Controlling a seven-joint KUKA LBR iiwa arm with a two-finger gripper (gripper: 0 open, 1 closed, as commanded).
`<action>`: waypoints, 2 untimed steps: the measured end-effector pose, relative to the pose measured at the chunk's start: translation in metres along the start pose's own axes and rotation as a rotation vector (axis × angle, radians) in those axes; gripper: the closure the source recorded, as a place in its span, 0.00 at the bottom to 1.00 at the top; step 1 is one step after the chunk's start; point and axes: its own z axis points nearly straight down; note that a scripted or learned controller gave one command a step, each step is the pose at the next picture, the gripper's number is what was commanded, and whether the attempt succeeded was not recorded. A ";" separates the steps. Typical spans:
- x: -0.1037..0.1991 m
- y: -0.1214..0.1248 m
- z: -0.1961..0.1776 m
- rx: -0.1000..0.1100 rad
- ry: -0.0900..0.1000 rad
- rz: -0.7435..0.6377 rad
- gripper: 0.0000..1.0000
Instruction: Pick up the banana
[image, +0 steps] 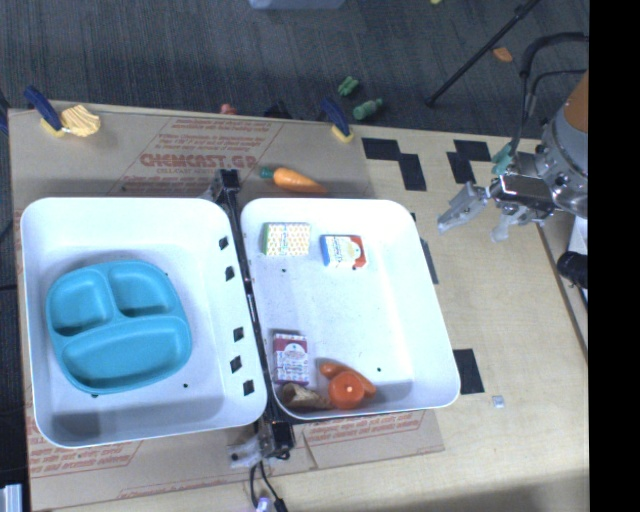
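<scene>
The pale tan bench top (500, 330) carries a flat brown cardboard sheet with red print (200, 150) and black square markers (468, 370). Two shallow white plastic bins sit side by side on the cardboard, the left bin (40, 330) touching the right bin (420, 300). An orange toy carrot (293, 180) lies on the cardboard just behind the right bin.

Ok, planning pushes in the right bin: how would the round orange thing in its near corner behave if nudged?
The round orange thing looks smooth and rounded, so it would probably roll rather than slide. It sits against a brownish item and near the bin wall, which may stop it soon.
</scene>
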 end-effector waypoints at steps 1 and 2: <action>0.051 0.014 0.168 0.006 0.002 0.379 0.00; 0.129 -0.074 0.152 0.006 0.002 0.120 0.00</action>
